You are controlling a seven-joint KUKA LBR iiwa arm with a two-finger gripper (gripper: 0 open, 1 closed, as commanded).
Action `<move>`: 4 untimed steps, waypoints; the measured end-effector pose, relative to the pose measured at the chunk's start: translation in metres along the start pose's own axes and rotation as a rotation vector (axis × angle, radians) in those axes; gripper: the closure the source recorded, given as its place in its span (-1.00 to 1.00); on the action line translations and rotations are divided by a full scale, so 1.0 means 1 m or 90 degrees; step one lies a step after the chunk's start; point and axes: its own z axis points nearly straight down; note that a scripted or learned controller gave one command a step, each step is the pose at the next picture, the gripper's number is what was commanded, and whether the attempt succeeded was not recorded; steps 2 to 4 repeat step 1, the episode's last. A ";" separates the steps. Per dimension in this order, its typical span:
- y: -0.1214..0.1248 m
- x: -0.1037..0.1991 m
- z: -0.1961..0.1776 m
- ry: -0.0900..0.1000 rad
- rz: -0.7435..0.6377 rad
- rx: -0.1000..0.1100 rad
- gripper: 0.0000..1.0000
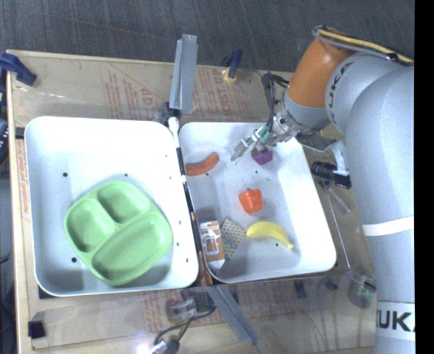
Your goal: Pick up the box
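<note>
The box (pixel 212 243) lies untouched at about seven o'clock in the right bin (pixel 316 220), pressed close to the wall that divides it from the left bin (pixel 40 198), so the pick looks not yet begun. The gripper (pixel 250 144) hovers at about twelve o'clock in the right bin, well apart from the box, just beside a small purple thing (pixel 262 155); its fingers stand apart and hold nothing.

Between gripper and box lie a sausage (pixel 201 164) and a red pepper (pixel 251 200). A grey mesh piece (pixel 232 234) touches the box at its three o'clock, with a banana (pixel 270 233) beyond. Open floor is scarce there; the dividing wall probably crowds one finger. A green tray (pixel 118 231) sits in the left bin.
</note>
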 end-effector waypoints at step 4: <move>0.000 0.000 0.037 0.001 0.047 0.002 -1.00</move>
